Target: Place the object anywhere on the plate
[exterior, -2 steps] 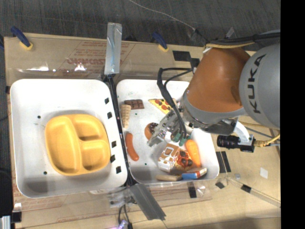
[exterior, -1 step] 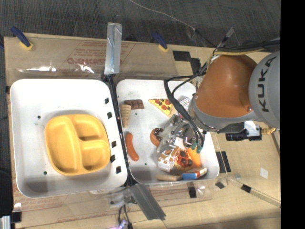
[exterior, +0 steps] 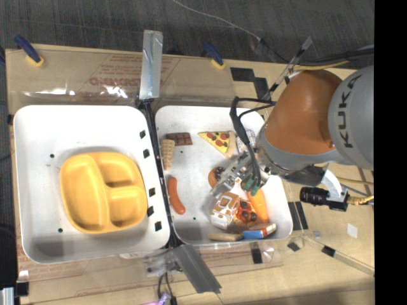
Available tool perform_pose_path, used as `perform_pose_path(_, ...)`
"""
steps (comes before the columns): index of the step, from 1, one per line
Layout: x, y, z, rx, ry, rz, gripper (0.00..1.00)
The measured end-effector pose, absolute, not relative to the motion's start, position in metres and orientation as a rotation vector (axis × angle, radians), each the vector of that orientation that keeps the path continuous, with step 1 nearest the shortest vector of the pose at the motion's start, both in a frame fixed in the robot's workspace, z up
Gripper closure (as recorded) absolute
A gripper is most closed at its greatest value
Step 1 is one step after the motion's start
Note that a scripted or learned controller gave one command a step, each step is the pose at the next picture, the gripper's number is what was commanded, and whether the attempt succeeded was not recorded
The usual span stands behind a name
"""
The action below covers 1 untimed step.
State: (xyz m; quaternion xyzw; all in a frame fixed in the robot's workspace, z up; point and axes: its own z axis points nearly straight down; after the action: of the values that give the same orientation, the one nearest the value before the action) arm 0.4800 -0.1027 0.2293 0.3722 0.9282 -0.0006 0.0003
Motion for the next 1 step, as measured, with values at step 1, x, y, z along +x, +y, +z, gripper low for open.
perform_pose_path(1, 0.4762, -0.1557, 0.1983, 1.367, 2.833, -0.002, 1.00)
